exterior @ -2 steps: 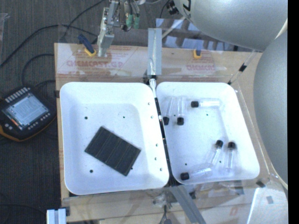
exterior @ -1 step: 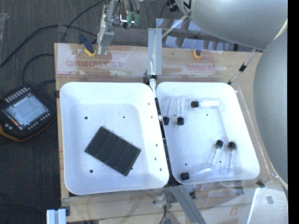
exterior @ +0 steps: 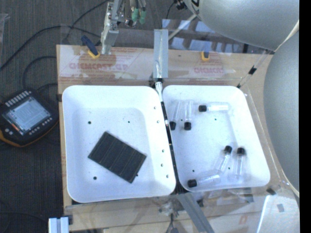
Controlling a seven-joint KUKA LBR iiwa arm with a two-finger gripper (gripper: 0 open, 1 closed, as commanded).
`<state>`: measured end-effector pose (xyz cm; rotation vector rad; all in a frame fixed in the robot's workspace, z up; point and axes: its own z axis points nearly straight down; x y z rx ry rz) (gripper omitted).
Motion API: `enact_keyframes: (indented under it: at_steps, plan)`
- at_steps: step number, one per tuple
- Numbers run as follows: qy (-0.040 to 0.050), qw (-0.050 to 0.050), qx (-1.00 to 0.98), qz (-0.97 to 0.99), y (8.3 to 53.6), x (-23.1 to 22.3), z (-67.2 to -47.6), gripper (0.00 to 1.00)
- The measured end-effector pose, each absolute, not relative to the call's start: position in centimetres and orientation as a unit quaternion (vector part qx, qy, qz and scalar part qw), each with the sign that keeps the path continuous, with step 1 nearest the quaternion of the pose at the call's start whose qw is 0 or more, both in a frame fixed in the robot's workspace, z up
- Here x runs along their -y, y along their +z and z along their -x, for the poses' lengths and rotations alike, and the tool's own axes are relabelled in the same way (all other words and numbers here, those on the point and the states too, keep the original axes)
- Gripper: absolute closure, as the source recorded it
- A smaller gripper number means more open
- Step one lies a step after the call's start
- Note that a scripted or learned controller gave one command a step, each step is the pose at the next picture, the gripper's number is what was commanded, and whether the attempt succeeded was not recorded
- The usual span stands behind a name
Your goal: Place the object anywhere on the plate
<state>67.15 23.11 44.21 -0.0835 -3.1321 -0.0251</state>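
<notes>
A dark rectangular plate (exterior: 117,157) lies flat and turned at an angle in the left bin (exterior: 77,101). Several clear vials with black caps lie in the right bin (exterior: 252,115). One vial (exterior: 214,108) is near the back wall. A pair (exterior: 180,116) sits by the divider, another pair (exterior: 232,160) at the right, and one vial (exterior: 204,180) by the front wall. My gripper (exterior: 108,41) hangs beyond the back of the left bin, over the bench's far edge, away from every vial and from the plate. Nothing is seen in it.
The arm's large grey body (exterior: 243,8) fills the upper right and overhangs the right bin's far side. A metal post (exterior: 160,52) stands behind the divider. A teach pendant (exterior: 24,116) lies on the floor at left. Cables trail near the gripper.
</notes>
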Motion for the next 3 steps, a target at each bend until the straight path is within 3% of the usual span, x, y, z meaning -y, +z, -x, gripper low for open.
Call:
enact_keyframes:
  at_steps: [3]
  plan:
    - [-0.0121,0.004,1.000,0.027,46.4,-23.3,-67.7,1.00]
